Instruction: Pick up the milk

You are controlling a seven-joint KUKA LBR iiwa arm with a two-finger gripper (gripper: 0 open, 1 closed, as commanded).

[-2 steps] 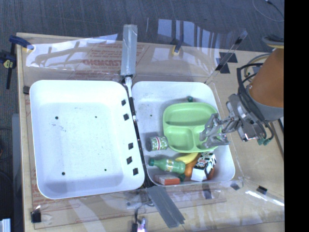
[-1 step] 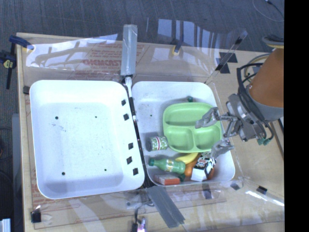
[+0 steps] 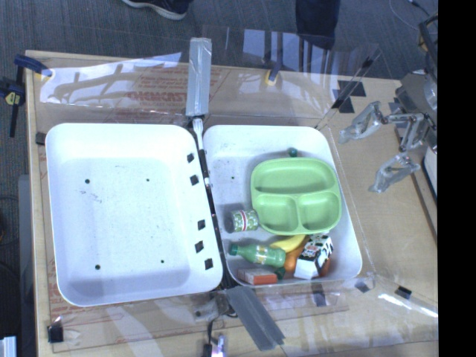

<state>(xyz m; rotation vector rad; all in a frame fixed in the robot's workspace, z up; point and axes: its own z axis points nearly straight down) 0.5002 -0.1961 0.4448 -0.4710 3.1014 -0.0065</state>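
The milk [image 3: 317, 254] is a small carton with black and white patches. It lies in the front right corner of the right bin [image 3: 223, 151], tilted against a banana [image 3: 288, 244] and an orange piece [image 3: 291, 261]. My gripper [image 3: 359, 161] hangs to the right of that bin, over the bench beyond its rim and well apart from the milk. Its two metal fingers [image 3: 362, 124] are spread wide, so it is open with nothing between them.
A green divided plate [image 3: 296, 196] fills the middle of the right bin, just behind the milk. A small can [image 3: 242, 219], a green bottle [image 3: 260, 254] and a red flat item [image 3: 259, 277] lie to the milk's left. The left bin [image 3: 67, 143] stands beside it.
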